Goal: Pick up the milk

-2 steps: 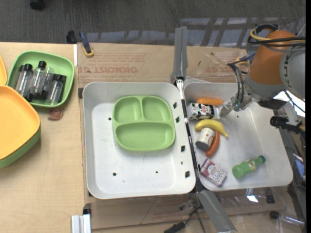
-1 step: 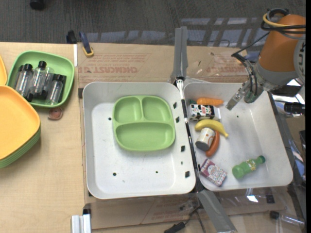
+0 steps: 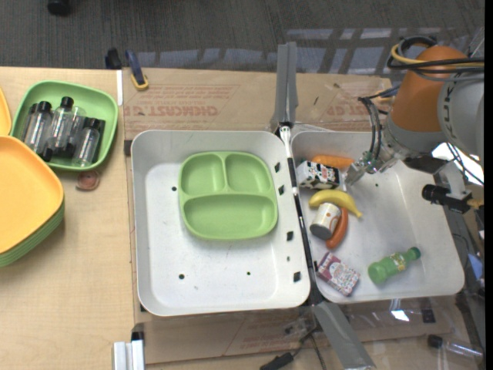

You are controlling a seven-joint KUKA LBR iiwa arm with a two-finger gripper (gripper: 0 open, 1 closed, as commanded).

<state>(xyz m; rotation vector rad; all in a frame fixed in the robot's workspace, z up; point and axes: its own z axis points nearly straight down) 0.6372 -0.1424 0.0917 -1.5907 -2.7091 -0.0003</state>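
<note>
Starting nearest us in the right bin [image 3: 431,284], we pass the green bottle [image 3: 394,265], then the banana [image 3: 336,201]. Just beyond the banana, against the bin's left wall, lies the milk [image 3: 319,174], a cow-patterned carton. Our gripper [image 3: 356,171] hovers just right of it; how it is set we cannot tell. We should centre over the carton before descending.

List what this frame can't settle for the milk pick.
- Gripper: too small in the camera view to read its state or whether it touches anything.
- Black-and-white cow-print milk carton: lying against the right white bin's left wall, label unreadable.
- Orange carrot: partly behind the carton.
- Small cylindrical can: overlapped by the yellow banana, label too small.
</note>
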